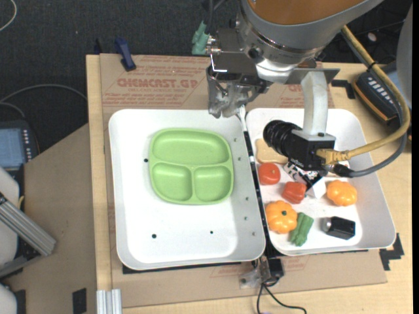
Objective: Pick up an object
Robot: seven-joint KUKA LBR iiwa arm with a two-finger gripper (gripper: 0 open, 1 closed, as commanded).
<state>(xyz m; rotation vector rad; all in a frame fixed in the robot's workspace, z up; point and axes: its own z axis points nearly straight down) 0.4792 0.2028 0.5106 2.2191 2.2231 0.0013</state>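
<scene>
A pale green tray [191, 165] lies in a white bin [131, 175]; nearby, an orange pumpkin [281, 217] and red tomato [269, 173].

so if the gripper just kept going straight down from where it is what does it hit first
Probably the back rim of the left bin, near the divide between the bins. The gripper hangs over that edge, well behind the green tray. Depth is hard to judge here.

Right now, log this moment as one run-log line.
gripper: above left bin's far edge, nothing seen held | green tray: left bin | pumpkin, tomato: right bin
</scene>
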